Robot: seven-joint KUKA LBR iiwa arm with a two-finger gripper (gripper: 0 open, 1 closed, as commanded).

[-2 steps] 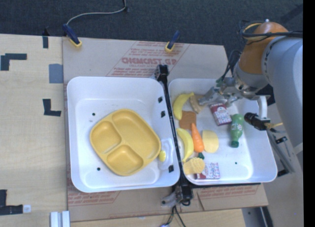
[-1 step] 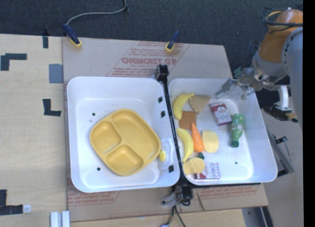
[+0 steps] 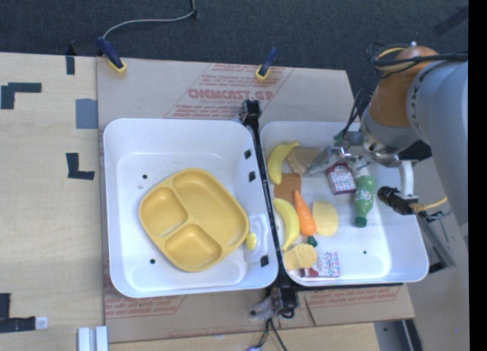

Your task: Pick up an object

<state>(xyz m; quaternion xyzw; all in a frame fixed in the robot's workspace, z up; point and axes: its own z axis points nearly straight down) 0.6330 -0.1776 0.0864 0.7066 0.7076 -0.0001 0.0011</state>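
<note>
The right bin (image 3: 380,266) holds several small items: two yellow bananas (image 3: 281,157) (image 3: 288,221), an orange carrot (image 3: 304,212), a pale yellow rounded piece (image 3: 326,218), a green bottle (image 3: 363,199) and a red-and-white packet (image 3: 341,180). My gripper (image 3: 335,161) hangs low over the back of this bin, just above the packet and right of a tan piece (image 3: 301,161). Its fingers stand spread open with nothing between them. The bottle lies just right of the gripper.
The left bin (image 3: 122,144) bears a yellow divided plate (image 3: 194,218). At the right bin's front lie a yellow crinkled piece (image 3: 300,256) and a second red-and-white packet (image 3: 328,264). A black clip (image 3: 249,112) sits on the wall between the bins. The grey arm (image 3: 426,106) comes in from the right.
</note>
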